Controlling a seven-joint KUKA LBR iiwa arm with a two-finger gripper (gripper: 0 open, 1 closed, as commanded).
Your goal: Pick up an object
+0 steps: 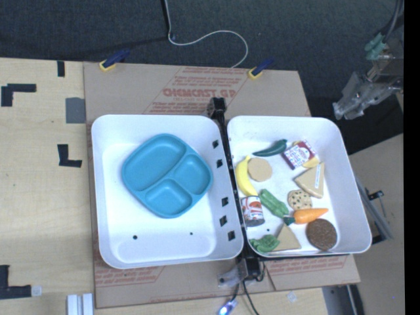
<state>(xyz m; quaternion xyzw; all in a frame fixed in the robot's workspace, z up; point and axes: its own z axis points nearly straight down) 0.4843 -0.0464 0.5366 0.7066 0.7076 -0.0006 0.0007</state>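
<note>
Half-blurred, the tool (354,102) hangs outside the right bin (341,143).

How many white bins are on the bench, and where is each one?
2. The left bin holds a blue divided plate. The right bin, touching it along the middle, holds the toy food. None seems hidden.

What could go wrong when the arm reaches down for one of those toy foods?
The toys in the right bin lie packed close: the carrot touches the cookie and the brown disc, so a grab may nudge neighbours or catch two. The banana and can hug the bin's wall, leaving little room.
</note>
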